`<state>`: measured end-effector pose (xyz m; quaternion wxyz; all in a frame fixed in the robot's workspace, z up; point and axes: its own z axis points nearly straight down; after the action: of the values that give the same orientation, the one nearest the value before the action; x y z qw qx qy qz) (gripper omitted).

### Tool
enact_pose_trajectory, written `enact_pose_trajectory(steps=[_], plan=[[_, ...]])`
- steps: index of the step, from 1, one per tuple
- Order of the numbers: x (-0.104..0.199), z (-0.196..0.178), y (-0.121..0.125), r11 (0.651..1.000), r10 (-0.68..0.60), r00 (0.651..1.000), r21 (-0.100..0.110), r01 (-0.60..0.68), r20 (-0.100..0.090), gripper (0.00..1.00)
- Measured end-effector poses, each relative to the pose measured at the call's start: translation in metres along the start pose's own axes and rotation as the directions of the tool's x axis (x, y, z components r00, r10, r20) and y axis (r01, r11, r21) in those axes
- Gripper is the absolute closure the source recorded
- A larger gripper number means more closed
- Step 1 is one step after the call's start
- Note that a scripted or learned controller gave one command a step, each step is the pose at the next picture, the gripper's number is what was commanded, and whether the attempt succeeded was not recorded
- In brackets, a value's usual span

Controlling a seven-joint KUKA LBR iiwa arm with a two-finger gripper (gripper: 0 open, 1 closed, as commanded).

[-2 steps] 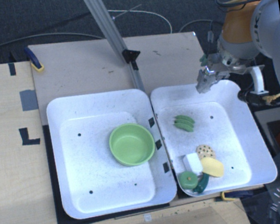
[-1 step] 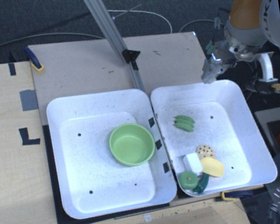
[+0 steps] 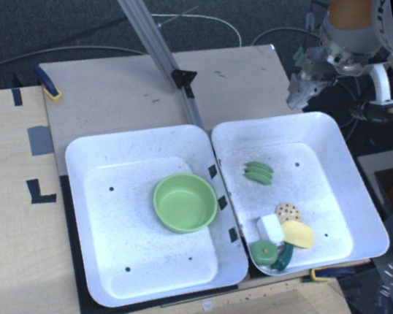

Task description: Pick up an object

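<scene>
Currently, the scene is reading like this:

Arm: the grey arm with its orange band is reaching in from the right, and its gripper (image 3: 303,91) is hanging over the desk just beyond the far right corner of the right bin (image 3: 346,166), outside the rim.

Jaws: whether they are standing wide or narrow I cannot tell; nothing is showing between them.

Left bin (image 3: 94,161): a green bowl (image 3: 185,202) is sitting upright near its middle, toward the shared wall.

Right bin: a green pod-shaped piece (image 3: 258,172) is lying alone in the upper middle. Toward the near left corner, a speckled cookie (image 3: 287,211), a white block (image 3: 270,227), a yellow piece (image 3: 299,234) and a green-and-teal item (image 3: 269,254) are crowding together, touching or nearly so.

Progress: as I am judging it, the task is standing at its start. Nothing is being lifted, and every object is resting on a bin floor.

Remaining: choosing a target, moving over it, descending, closing and lifting. The lone pod is looking the easier pick, being well apart from the cluster.
</scene>
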<state>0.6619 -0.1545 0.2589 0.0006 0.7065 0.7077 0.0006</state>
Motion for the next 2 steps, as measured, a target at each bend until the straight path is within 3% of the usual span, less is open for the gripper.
enact_pose_trajectory(steps=[2], plan=[[0.109,0.006,-0.019,1.0,-0.006,1.0,0.004,0.006,-0.002,1.0]])
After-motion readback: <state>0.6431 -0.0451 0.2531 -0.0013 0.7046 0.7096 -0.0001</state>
